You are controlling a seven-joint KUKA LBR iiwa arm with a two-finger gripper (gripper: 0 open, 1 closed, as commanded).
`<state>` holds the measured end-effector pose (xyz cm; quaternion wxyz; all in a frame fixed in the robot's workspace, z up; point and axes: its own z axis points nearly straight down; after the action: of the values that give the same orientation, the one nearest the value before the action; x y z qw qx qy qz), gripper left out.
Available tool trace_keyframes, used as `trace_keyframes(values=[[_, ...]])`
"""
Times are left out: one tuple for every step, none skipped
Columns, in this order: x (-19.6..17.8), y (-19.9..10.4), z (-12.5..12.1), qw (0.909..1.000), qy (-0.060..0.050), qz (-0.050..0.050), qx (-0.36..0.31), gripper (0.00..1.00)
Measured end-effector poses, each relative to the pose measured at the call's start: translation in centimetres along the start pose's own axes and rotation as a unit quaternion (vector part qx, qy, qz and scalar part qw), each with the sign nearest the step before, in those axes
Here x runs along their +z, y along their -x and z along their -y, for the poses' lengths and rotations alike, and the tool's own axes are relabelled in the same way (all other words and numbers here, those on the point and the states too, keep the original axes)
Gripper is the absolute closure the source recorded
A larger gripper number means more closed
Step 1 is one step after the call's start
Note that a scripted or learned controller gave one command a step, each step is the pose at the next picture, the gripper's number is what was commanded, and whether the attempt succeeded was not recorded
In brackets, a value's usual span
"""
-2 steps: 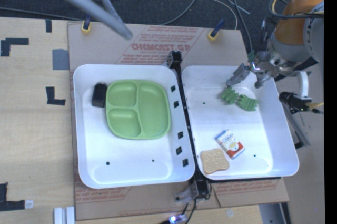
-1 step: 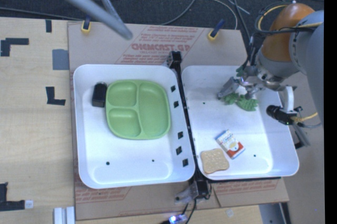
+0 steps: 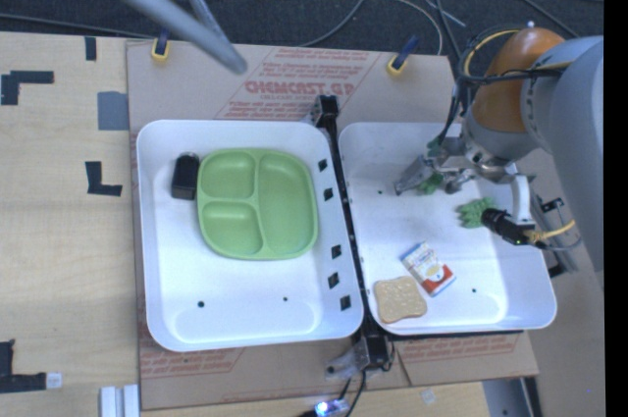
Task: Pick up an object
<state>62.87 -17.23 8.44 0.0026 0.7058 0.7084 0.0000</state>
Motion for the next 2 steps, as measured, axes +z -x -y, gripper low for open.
trace_keyframes(values=[[-1.2,0.0,-0.1,1.0000,0.000,0.000,0.000,1.00],[-5.6,0.2,0.1,1.0000,0.000,-0.002,0.001,1.00]])
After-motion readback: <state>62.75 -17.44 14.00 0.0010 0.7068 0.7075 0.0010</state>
